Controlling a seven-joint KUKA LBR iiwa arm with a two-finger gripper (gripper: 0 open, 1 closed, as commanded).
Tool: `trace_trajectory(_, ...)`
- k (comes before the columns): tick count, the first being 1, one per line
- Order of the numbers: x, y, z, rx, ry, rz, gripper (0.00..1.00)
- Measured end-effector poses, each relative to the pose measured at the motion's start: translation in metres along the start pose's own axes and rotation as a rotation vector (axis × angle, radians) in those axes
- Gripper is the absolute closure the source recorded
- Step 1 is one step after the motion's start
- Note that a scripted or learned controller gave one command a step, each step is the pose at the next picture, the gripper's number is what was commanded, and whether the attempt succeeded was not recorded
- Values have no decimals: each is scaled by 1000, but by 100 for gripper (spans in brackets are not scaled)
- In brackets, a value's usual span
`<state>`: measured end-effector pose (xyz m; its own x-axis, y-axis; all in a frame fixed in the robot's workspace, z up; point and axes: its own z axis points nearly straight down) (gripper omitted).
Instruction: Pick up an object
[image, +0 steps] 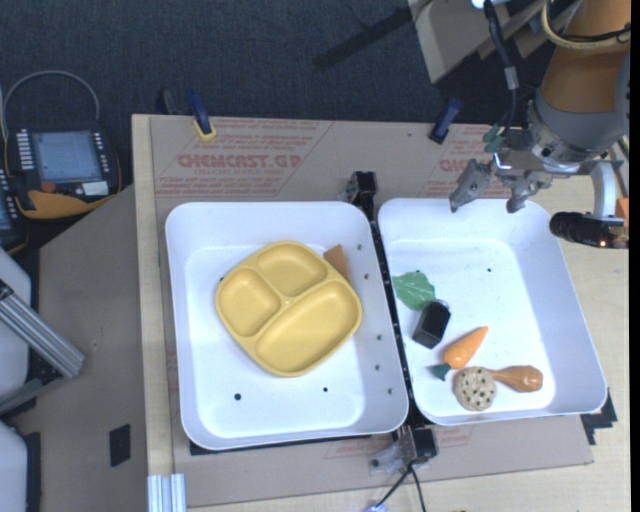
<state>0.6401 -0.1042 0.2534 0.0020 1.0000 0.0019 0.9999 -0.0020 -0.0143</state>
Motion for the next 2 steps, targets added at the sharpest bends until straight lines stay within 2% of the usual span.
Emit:
trace_trajectory(1,0,2,-8,-13,-1,-2,0)
trace_trajectory(2,6,-5,40,-9,-1,-2,0)
